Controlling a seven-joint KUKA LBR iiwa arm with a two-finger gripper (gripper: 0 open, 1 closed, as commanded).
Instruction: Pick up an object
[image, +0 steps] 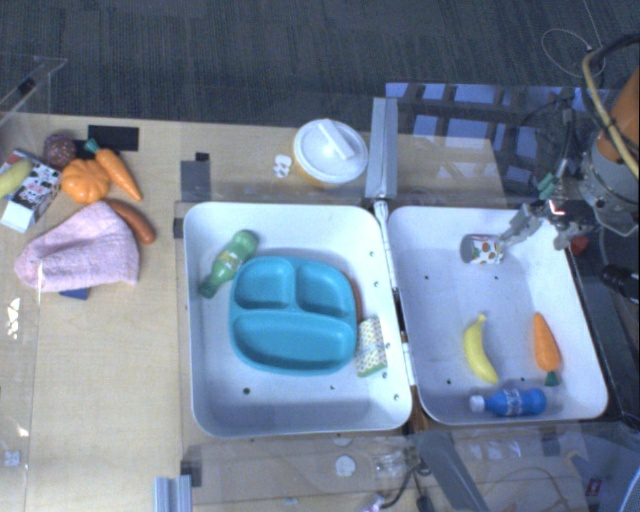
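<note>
— Where's the hand right now?

— Up at the far right corner of the right bin, over its upper rim. The arm comes in from the right, grey with that orange part showing near the edge. I can't tell whether the hand is open or closed from here — it's small and cluttered with cables behind it.

— Is it holding anything?

— Nothing I can see between its tips. There's a little white cup with coloured dots lying on its side just beside the hand, on the bin floor near the top.

— What else is in that bin?

— A yellow banana toward the middle, an orange carrot to its right near the wall, and a blue bottle lying along the near edge.

— And the left bin?

— A blue divided plate takes up the middle. A green bottle lies tilted at its upper left corner, and a pale speckled sponge leans at its lower right.

— Anything on the bench itself?

— A pink cloth at the left, with toy vegetables just above it, and a white lidded bowl behind the bins.
</note>
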